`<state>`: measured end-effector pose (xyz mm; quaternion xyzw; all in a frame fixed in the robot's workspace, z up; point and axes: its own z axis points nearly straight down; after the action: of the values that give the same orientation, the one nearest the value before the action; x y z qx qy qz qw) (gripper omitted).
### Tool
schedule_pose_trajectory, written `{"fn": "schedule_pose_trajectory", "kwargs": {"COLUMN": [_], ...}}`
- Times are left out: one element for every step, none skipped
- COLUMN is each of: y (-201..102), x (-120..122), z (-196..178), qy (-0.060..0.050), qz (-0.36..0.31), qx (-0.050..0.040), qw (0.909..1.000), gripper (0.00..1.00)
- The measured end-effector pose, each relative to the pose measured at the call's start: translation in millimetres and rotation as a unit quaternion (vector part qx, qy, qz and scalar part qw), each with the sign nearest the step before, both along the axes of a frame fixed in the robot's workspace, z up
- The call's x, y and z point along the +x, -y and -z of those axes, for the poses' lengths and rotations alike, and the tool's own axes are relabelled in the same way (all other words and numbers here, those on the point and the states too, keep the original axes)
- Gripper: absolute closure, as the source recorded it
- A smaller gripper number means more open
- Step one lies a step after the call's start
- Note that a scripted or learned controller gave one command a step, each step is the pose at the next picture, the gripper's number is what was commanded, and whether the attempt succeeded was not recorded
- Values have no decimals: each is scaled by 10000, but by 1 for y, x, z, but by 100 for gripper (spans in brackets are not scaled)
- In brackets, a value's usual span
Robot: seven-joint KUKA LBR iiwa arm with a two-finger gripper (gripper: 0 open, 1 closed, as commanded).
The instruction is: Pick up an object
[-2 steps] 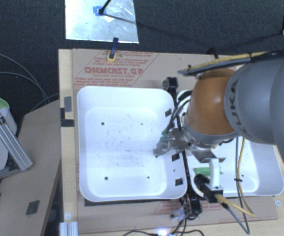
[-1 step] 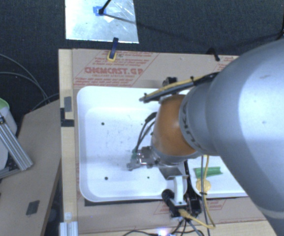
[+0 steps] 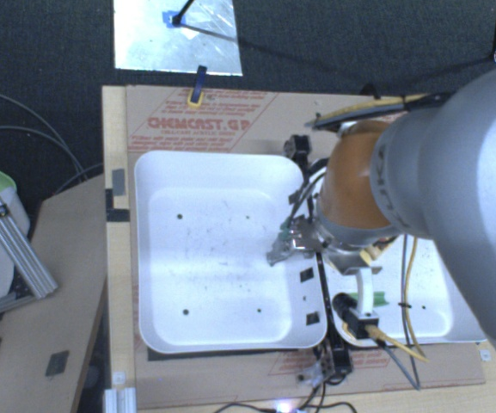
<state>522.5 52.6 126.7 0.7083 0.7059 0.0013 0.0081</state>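
Object to pick: the only candidate I can make out is a small green-and-white thing [image 3: 373,298] lying in the right bin [image 3: 437,317], close to the wall it shares with the left bin [image 3: 137,256] and partly hidden under my own wrist and yellow cables [image 3: 407,274]. It is too small and too covered for me to name more exactly.

My gripper [image 3: 284,249] hangs low over the right-hand edge of the left bin, just inside its wall. From this angle I cannot tell whether my jaws are open or closed, and I see nothing held between them. The floor of the left bin near me shows just dark specks and scuffs.

I judge that I am in the reaching step, with the grasp not yet made. As I stand, I am on the wrong side of the dividing wall from the green-and-white thing. The next move calls for lifting clear of that wall, shifting across into the right bin, lining up over the thing, and coming down with jaws spread. My bulk blocks the view there, so alignment will be the hard part.
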Motion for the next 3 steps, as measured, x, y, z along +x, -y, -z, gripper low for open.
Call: {"fn": "schedule_pose_trajectory", "kwargs": {"y": [14,25,23], "x": [1,34,30], "z": [-11,-151,-142], "qy": [23,30,-56], "qz": [72,-32,-37], "qx": [-100,48,48], "qw": [9999,10000,10000], "gripper": [100,100,0]}}
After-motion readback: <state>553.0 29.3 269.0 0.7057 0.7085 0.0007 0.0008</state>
